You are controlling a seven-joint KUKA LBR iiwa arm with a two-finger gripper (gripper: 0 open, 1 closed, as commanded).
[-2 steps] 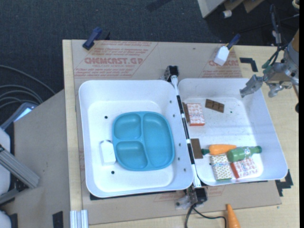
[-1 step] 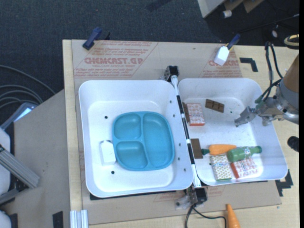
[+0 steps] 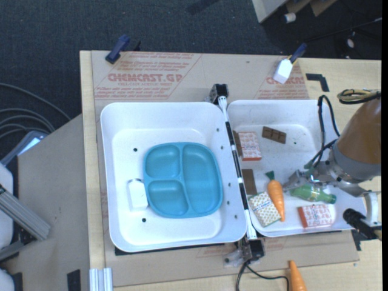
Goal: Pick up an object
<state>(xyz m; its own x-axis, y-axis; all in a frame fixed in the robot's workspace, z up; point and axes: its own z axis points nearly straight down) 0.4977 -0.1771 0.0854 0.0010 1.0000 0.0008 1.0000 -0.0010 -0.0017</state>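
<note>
One green bottle (image 3: 313, 193) lies in the right bin (image 3: 276, 109), long axis left-right, directly under the tool (image 3: 308, 177). Can't tell how the tool is set; carrot (image 3: 276, 200) sits just left.

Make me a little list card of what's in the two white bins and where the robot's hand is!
left bin: holds a blue divided plate and a small white block beside it
right bin: holds a carrot, a green bottle, a brown bar and some small snack packets
carrot: lies next to a checked packet
gripper: low over the right bin, just above the green bottle
arm: reaches in from the right side
outside the bins: another orange thing lies on the bench below the right bin
</note>
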